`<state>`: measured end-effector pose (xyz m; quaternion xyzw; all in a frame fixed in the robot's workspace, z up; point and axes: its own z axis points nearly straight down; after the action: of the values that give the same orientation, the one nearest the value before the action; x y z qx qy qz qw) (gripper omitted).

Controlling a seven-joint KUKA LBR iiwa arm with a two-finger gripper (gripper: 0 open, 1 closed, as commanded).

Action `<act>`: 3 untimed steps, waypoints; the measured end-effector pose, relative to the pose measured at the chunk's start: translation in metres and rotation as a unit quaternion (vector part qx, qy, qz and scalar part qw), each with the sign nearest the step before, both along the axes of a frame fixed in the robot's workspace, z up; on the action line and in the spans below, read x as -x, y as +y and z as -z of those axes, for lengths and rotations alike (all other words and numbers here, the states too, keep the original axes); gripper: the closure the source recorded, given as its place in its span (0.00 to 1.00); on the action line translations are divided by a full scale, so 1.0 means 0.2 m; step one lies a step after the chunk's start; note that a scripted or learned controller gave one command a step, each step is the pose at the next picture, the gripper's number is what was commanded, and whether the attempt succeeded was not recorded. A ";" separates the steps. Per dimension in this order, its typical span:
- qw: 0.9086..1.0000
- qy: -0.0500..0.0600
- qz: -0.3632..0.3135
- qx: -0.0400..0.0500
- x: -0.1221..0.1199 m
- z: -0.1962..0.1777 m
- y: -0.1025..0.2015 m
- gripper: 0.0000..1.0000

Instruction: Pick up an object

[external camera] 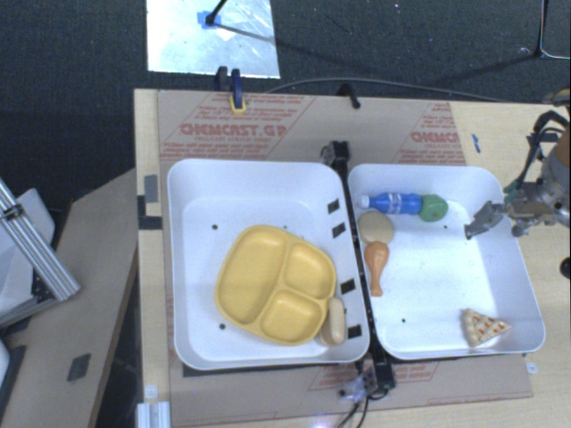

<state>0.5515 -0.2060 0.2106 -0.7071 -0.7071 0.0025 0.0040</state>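
Hovering at the right bin's [522,266] right rim, end effector [489,221] empty, fingers spread apart; blue bottle [397,203], green ball [434,208], drumstick [377,266] and pizza slice [484,326] lay inside

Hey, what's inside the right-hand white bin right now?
The right bin holds a blue bottle, a green ball touching it, a tan round piece, a drumstick toy and a pizza slice toy. Whatever lies beneath them is covered.
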 end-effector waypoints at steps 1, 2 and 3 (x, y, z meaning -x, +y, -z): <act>1.000 -0.005 -0.002 0.001 -0.01 -0.03 0.00 0.00; 1.000 -0.004 -0.001 0.001 -0.03 0.18 0.01 0.00; 1.000 -0.004 -0.001 0.001 -0.01 0.39 0.02 0.00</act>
<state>0.5533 -0.2016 0.1318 -0.7065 -0.7077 0.0001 0.0002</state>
